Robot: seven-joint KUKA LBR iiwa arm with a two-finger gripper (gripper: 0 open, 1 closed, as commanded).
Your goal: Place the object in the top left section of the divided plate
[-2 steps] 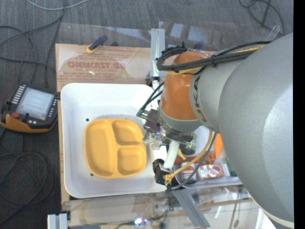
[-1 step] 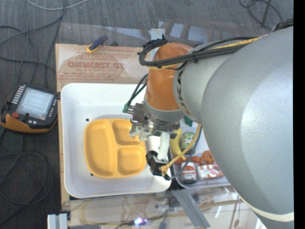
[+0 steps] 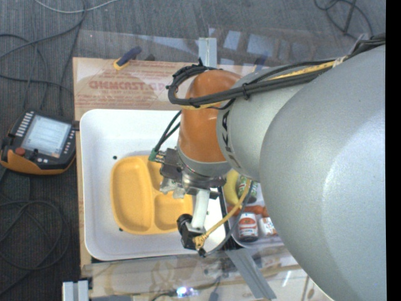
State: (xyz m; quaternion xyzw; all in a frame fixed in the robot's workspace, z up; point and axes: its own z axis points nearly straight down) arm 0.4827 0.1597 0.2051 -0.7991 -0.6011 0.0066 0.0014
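Observation:
A yellow divided plate (image 3: 133,193) lies in the left white bin (image 3: 100,130), toward its lower middle. Its large section faces left and a smaller section shows at the lower right. My gripper (image 3: 170,182) hangs over the plate's right side, below the orange wrist band (image 3: 203,124). The wrist hides the plate's upper right part. I can make out no object between the gripper and the plate.
The right bin is mostly hidden by the arm; a yellow object (image 3: 235,187) and small bottles with red labels (image 3: 249,226) show at its left edge. A teach pendant (image 3: 37,144) lies off the bench to the left. A small blue and yellow tool (image 3: 127,57) rests on the board behind the bins.

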